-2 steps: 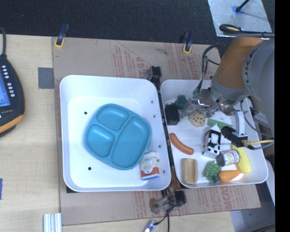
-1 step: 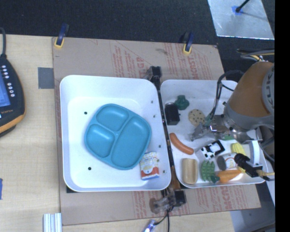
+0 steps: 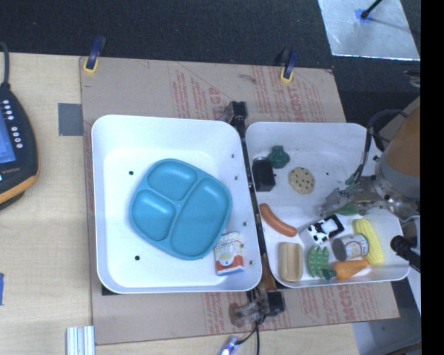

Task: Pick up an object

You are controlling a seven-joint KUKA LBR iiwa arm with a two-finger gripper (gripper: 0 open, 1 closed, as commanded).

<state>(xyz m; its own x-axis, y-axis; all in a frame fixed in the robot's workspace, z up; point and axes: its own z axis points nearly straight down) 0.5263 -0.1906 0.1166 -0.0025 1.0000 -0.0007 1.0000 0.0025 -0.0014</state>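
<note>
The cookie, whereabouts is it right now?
The cookie lies in the right bin, toward its back, just right of the black block and below the green toy.

Blue divided plate, yellow corn, orange carrot, white bins.

One fixed camera looks down at a slant on both bins.

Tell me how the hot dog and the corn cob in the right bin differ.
The hot dog is reddish-orange and smooth; the corn cob is yellow and bumpy. The hot dog lies near the right bin's left side, slanting down to the right; the corn cob sits by the right edge, nearly upright in the view. The hot dog is slimmer. Both are elongated toy foods lying flat.
</note>
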